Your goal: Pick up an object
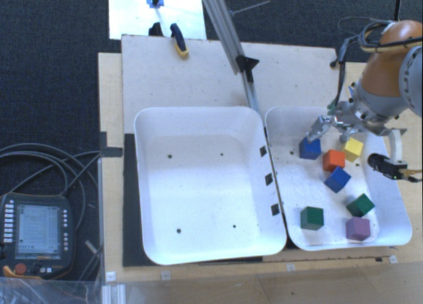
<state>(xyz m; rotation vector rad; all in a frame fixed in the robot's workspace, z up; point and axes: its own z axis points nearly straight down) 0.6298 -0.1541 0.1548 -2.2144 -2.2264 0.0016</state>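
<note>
1. The gripper (336, 124) hangs over the far part of the right bin (291, 230), with the grey arm (390, 78) and its orange band reaching in from the right edge. Its metal fingers look spread, one toward the blue cube and one toward the yellow cube, with nothing between them.
2. A blue cube (310, 148) sits just beside the left finger, slightly nearer the camera than the gripper – I cannot tell whether they touch.
3. A yellow cube (353, 148) lies just right of the blue cube's line, below the gripper's right side.
4. An orange cube (333, 159) is between the blue cube and the yellow cube, a little nearer the camera, close to the yellow one.
5. A second blue cube (338, 179) lies just beyond the orange cube, toward the camera.
6. Farther from the first blue cube, near the bin's front wall, are a dark green cube (312, 217), another green cube (360, 205) to its right, and a purple cube (357, 228) just in front of that one.
7. Left of the blue cube, across the shared rims, is the left bin (198, 190) – its floor shows a few small dark specks.
8. Well left of the blue cube, off the bench, a teach pendant (36, 233) lies on the dark floor with black cables (59, 164) looping to it.
</note>
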